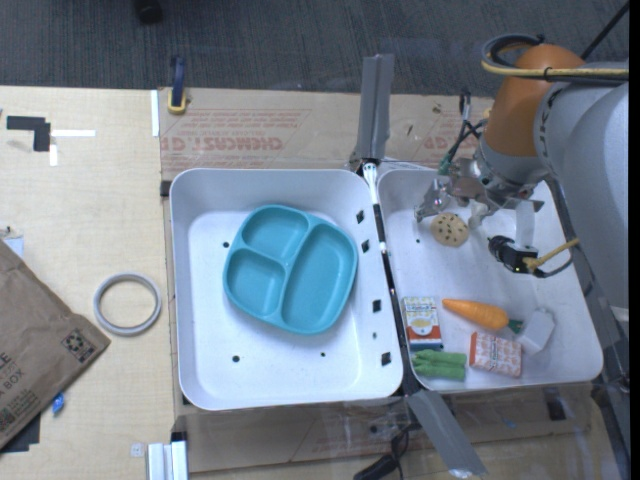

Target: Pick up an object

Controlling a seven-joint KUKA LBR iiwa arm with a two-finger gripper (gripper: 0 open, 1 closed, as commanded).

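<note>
My gripper [452, 198] hangs over the far left part of the right bin [575, 298], reaching in from the right. A round tan cookie with dark chips [450, 230] lies on the bin floor just in front of it, close to its tip; whether they touch is unclear. Nearer the front of this bin lie an orange carrot [477, 314], a small juice carton [421, 320], a green pea pod [440, 365], a red and white packet [496, 354] and a pale grey block [537, 330].
The left bin [190, 298] holds a light blue divided plate [291, 268]. A grey divider post [375, 108] stands behind the gap between the bins. On the bench at the left lie a roll of tape [127, 302] and a brown paper bag [35, 348].
</note>
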